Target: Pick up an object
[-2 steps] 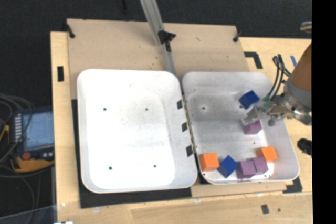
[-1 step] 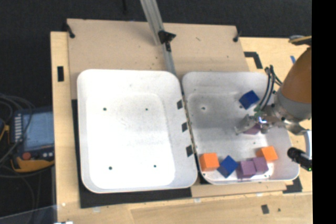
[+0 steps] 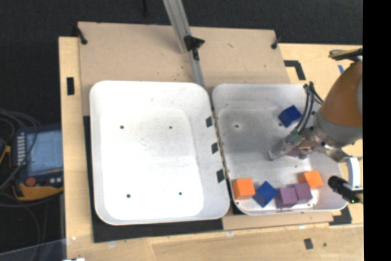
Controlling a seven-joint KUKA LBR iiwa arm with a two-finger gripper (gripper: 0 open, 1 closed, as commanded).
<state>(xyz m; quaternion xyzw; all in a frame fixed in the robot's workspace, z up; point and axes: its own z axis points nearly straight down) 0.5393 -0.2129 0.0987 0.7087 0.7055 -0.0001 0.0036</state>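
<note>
Camera view, from above: the arm [image 3: 342,104] enters from the right over the right bin [image 3: 250,107], its pincer [image 3: 293,147] low near the bin's middle. Whether the pincer is apart or together cannot be told, the tip being blurred. A blue block [image 3: 289,115] lies just beside the wrist. Along the bin's near edge sit an orange block [image 3: 244,187], a second blue block [image 3: 265,193], two purple blocks [image 3: 293,195] and another orange block [image 3: 313,178]. The left bin [image 3: 104,131] adjoins on the tabletop [image 3: 183,52].

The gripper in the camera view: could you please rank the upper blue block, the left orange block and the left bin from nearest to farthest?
From the gripper:
1. Upper blue block, just above it.
2. Left orange block, lower left, by the bin's front.
3. Left bin, far left.
</note>
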